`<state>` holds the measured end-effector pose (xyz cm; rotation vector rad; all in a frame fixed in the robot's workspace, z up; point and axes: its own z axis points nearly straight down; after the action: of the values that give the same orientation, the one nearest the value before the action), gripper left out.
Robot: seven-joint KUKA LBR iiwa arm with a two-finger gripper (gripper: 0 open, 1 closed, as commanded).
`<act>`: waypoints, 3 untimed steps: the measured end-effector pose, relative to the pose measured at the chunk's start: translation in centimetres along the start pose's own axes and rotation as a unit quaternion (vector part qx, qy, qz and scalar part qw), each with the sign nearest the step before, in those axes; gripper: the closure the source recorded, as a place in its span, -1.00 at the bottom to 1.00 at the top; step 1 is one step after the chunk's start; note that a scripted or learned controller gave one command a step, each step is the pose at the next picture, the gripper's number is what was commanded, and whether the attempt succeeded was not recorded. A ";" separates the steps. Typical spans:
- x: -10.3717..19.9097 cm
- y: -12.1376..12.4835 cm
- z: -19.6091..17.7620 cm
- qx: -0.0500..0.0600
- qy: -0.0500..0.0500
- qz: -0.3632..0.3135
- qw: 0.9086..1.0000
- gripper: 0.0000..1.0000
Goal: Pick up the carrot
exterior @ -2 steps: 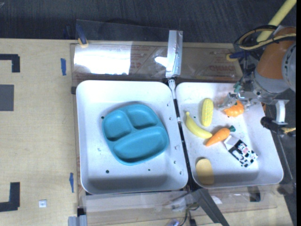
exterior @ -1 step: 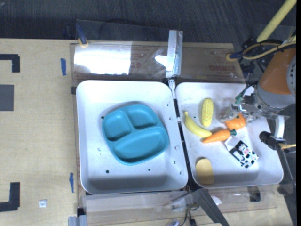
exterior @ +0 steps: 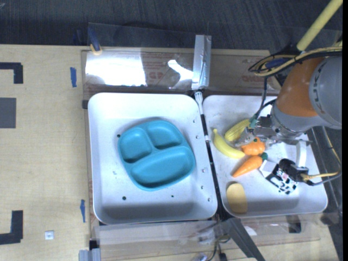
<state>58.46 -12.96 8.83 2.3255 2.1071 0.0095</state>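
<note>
**Carrot lying in the right bin, claw close above it**

On the counter (exterior: 38, 145), the left bin (exterior: 103, 200) is seen to hold a blue divided plate (exterior: 156, 154) of smooth, moulded plastic with three rounded wells. In the right bin (exterior: 312, 200), a yellow banana (exterior: 225, 145), a pale corn cob (exterior: 238, 129), and a round tan piece like a biscuit (exterior: 236, 196) are grouped at the left side. The carrot (exterior: 247, 165) is found just beside the banana, laid at a slant, its thick end and green stub up to the right.

The carrot is judged to be a light, stiff plastic toy, smooth and tapered, so slipping is likely; hold is best taken across the thicker half. A second orange piece (exterior: 253, 147) lies touching it.

The claw (exterior: 266, 136) is placed just above the carrot's stub; whether it is open or closed cannot be told.
</note>
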 end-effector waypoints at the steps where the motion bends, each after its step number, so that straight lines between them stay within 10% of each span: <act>1: 4.9 -9.4 -9.7 0.004 0.000 0.033 0.999 1.00; 3: 6.3 -10.2 -12.4 0.003 -0.001 0.043 0.999 1.00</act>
<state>48.88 -5.74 21.18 2.4160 2.0081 -0.0008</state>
